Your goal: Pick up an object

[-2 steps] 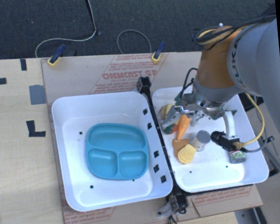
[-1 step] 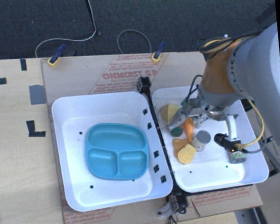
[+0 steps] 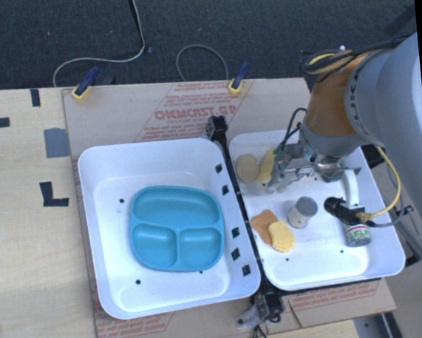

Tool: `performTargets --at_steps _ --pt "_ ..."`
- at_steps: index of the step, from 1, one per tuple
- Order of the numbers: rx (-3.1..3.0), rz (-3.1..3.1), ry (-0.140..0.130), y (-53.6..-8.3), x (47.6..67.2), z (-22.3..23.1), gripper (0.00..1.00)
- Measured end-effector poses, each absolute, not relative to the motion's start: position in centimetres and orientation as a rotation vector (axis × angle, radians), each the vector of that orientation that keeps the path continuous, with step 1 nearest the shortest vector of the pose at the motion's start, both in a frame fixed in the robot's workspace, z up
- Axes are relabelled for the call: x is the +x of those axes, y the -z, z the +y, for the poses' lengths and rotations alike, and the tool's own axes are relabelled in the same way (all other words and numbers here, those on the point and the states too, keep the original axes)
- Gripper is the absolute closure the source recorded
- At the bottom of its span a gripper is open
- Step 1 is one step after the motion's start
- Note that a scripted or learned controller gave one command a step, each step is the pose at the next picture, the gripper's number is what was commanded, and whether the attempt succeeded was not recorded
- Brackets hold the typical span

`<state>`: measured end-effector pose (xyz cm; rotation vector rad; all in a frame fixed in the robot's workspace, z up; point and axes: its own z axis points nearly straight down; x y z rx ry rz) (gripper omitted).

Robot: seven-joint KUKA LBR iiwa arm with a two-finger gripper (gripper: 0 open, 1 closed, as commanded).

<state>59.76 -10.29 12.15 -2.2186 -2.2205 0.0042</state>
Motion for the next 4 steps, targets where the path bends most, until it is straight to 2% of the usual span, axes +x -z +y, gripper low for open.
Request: performTargets --at_steps 1,2,4 --pt "-2.218 -2.220 -0.005 -12.1 59.7 -10.3 0.00" --pt "-2.219 -2.227 0.001 -8.3 66.1 -9.6 0.00" --pt "-2.221 -2.223 -0.009 -8.5 66.8 -9.7 0.00"
